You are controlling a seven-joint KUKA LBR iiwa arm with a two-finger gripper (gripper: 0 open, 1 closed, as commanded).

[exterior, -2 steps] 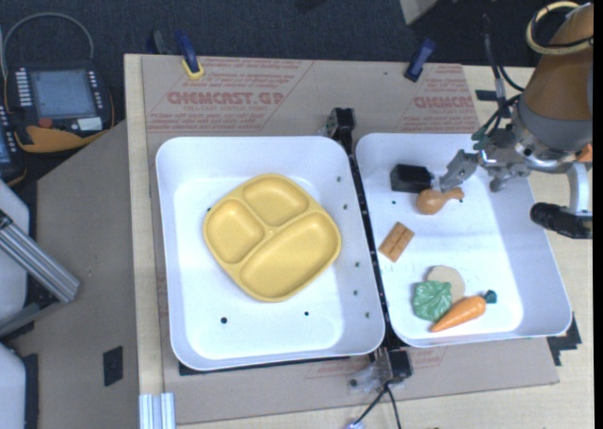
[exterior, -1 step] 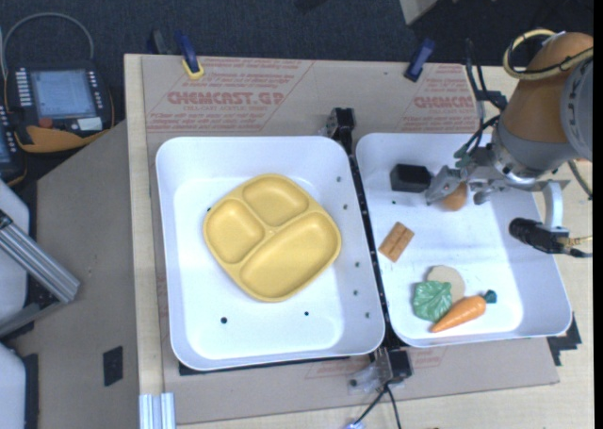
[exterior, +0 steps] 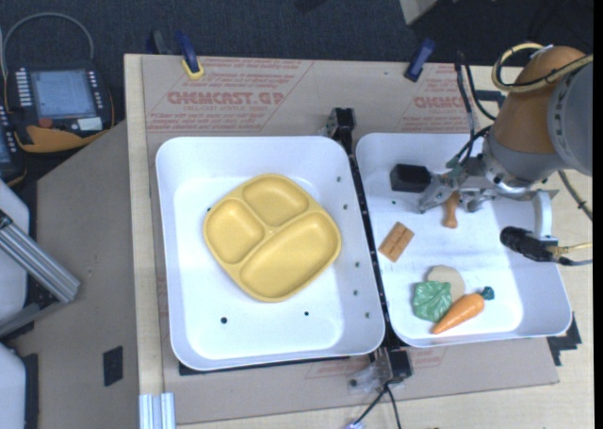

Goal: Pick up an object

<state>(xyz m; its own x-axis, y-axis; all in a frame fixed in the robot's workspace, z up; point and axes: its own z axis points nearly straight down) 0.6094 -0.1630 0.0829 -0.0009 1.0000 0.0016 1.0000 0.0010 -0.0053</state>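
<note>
a carrot (exterior: 459,312) lies at the near side of the right bin (exterior: 528,323), its green top pointing right, touching a green leaf (exterior: 431,300) on its left. a pale round piece (exterior: 445,277) sits just behind the two, against the leaf. a tan wafer (exterior: 396,241) lies tilted near the bin's left wall, apart from the carrot group. at the far end of the same bin the gripper (exterior: 450,206) hangs low over the floor, with a small orange-brown stick (exterior: 451,214) right under it; whether the claw is spread, pressed together or pinching the stick cannot be told from this angle. a black block (exterior: 410,177) sits just left of the gripper. the grey arm (exterior: 542,130), with its orange band, comes in from the right over the bin's far right corner. the left bin (exterior: 179,229) holds a yellow divided plate (exterior: 272,236), set at a slant near its middle. both bins rest side by side on a board (exterior: 141,182) printed with red lettering.
</note>
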